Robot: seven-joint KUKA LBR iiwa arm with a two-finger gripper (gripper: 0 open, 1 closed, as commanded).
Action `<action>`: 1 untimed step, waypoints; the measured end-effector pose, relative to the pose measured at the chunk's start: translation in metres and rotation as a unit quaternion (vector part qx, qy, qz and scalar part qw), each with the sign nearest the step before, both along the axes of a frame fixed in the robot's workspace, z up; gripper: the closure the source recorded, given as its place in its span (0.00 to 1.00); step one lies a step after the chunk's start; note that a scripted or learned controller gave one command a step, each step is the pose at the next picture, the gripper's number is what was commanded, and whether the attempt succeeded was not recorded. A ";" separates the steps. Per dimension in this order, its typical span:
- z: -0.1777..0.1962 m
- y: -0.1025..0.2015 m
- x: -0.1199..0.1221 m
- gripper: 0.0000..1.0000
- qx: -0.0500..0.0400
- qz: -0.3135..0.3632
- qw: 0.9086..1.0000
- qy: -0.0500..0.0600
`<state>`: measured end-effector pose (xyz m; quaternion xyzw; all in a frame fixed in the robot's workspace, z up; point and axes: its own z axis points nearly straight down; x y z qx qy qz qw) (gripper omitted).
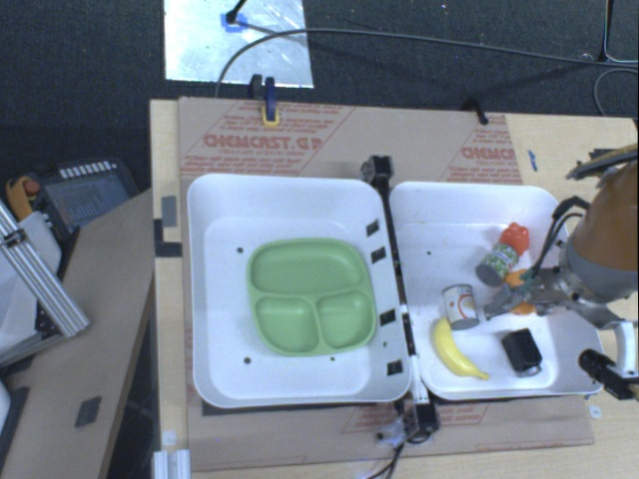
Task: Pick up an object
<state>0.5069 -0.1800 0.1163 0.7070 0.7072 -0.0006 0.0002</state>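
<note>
Nearest in the right bin [424, 267]: the banana [457, 349] lies along the front wall, with the black block [521, 350] just beside it to the right; both sit low in the front of the bin and apart from each other, so either looks like an open target for a top-down grasp; the front rim is close, which could crowd one finger on the banana.

Next back, the small can [459, 305] stands just above the banana's stem end, nearly touching; a descent on the banana's upper end would likely clip it.

The gripper [511, 305] reaches in from the right at mid-bin, low over the floor between can and block; something orange shows at its tip, but whether it is a bin item or part of the tool is unclear; how far the fingers are parted cannot be told, and nothing can be confirmed as held.

Behind it, the bottle with the orange-red cap [504, 252] lies tilted, very near the gripper's tip; it looks the likeliest target, but contact cannot be judged.

The left bin [215, 267] holds only a green divided plate [308, 295], flat and wide, poor for a two-finger pinch; well apart from the arm.

Farthest: cardboard sheet [300, 138] under both bins, a yellow-blue clamp [270, 103] at its back edge; neither interferes.
</note>
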 end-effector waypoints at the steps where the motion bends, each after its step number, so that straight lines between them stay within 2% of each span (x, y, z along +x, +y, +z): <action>1: 0.012 0.000 0.001 1.00 0.000 0.001 1.000 -0.002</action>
